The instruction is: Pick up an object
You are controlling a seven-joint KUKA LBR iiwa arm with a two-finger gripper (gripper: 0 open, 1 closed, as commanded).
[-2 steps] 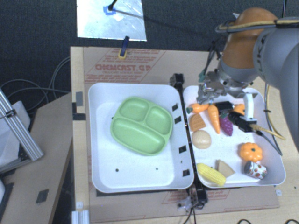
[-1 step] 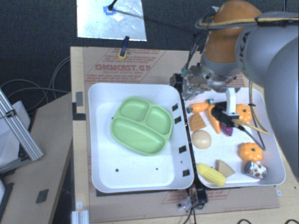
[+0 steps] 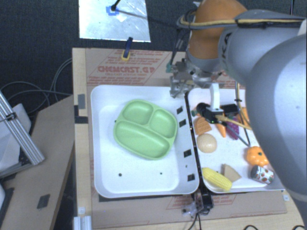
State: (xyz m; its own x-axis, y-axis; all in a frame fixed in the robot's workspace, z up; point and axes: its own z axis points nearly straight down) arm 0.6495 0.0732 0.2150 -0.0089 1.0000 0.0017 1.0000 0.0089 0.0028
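Right bin (image 3: 240, 189) holds the pickable bits, all below/right of the gripper (image 3: 180, 87): 1 corn cob (image 3: 217, 178), long axis slanting down-right, 1 egg (image 3: 207, 143), 1 orange pumpkin (image 3: 256, 155), 1 tan wedge (image 3: 232, 172). Left bin (image 3: 103, 176): 1 green divided plate (image 3: 145, 129), below-left of gripper. Gripper sits over the bins' top divider; can't tell finger gap or any hold.

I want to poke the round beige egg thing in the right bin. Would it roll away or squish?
The egg looks smooth and rounded, so a poke would probably roll it. It may not go far: an orange piece sits right above it and the bin's wall is close on its left. Its even, glossy shape suggests hard plastic, so likely no squishing, and perhaps slippery to pinch.
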